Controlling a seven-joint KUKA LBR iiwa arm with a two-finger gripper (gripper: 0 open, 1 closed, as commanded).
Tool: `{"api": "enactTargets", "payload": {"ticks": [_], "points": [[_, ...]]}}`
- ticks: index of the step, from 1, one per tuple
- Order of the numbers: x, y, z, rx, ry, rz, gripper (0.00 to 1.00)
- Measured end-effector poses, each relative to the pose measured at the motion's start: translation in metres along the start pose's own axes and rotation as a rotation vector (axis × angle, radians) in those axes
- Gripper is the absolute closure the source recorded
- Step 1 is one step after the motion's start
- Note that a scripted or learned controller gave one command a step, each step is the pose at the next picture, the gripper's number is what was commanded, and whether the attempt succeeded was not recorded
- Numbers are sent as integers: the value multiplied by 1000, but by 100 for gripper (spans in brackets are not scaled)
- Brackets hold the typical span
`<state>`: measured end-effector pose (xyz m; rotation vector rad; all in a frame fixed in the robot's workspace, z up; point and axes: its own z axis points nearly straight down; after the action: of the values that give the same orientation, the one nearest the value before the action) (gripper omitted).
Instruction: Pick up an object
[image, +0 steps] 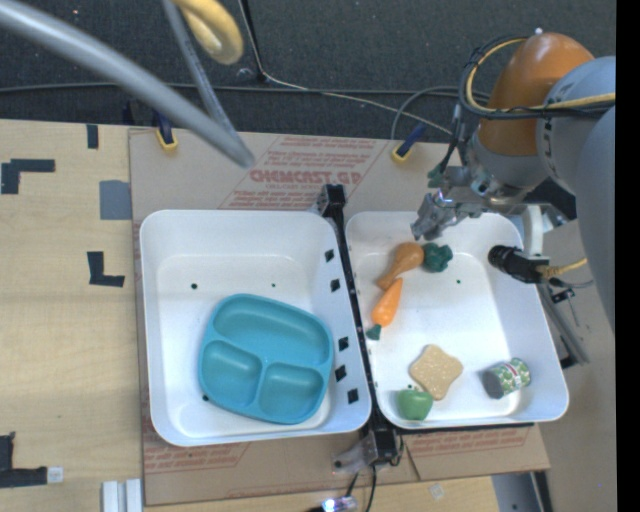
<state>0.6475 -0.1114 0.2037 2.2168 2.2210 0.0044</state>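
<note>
Hovering low over the far end of the right-hand shallow white bin (470, 325): the two-finger gripper (437, 218), wrist tilted, tip just above a small dark green lumpy toy (437, 258). Impossible to tell at this size and angle whether open or closed; nothing visibly held. Likely target, judging by nearness: that green toy, just below the tip towards the near side, touching or almost touching the thick end of a brown drumstick-shaped toy (403, 262) on its left. Best done by centring squarely over the green piece before descending, keeping clear of the drumstick so as not to nudge both, and coming straight down rather than at a slant. Worth watching the bin's far wall, close behind. Further off in the same bin, well apart from the tip: an orange toy carrot (389, 302), a tan slice of toy bread (436, 370), a green round toy fruit (415, 404) and a small grey-and-green can (508, 377).
</note>
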Motion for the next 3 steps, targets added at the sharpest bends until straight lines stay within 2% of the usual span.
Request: {"api": "enactTargets", "payload": {"ticks": [1, 3], "points": [[-1, 7, -61, 1, 0, 0, 100], [113, 4, -44, 6, 1, -4, 100]]}}
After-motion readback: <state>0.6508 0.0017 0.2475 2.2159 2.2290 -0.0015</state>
